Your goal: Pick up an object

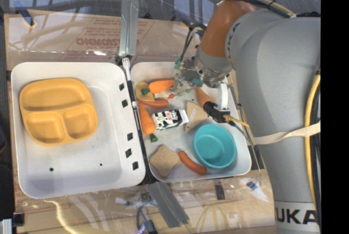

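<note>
The right bin holds several toy foods. An orange carrot lies at its far side, with a brown sausage just in front of it. A second carrot lies along the left wall. A black-and-white cow-print carton sits in the middle, next to a tan wedge. My gripper hangs low over the bin's far side, right at the carrot's right end. I see nothing lifted.
A teal bowl, a bread slice and another sausage fill the right bin's near side. An orange piece lies under the wrist. The left bin holds a yellow divided plate.
</note>
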Controlling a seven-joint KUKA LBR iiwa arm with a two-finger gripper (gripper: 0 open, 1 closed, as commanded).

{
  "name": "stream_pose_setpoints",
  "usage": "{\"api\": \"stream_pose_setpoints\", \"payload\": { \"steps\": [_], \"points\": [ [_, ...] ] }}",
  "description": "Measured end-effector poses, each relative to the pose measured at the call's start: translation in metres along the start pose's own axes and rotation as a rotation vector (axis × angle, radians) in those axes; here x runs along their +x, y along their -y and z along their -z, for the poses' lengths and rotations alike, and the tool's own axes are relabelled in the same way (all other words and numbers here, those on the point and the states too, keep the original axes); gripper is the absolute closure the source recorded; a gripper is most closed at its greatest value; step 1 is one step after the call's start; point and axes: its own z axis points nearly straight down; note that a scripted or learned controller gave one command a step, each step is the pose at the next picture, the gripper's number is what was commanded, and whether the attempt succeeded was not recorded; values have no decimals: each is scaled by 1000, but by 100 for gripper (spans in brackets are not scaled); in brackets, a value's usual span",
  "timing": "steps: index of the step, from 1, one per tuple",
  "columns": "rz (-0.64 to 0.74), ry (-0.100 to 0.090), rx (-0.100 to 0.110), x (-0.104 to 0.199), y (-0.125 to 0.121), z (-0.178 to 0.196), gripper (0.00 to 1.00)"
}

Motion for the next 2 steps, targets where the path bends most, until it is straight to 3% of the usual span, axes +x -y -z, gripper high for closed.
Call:
{"api": "stream_pose_setpoints", "payload": {
  "steps": [1, 2],
  "points": [
    [1, 0, 2, 1, 0, -1, 0],
    [192, 4, -32, 2, 8, -9, 0]
  ]
}}
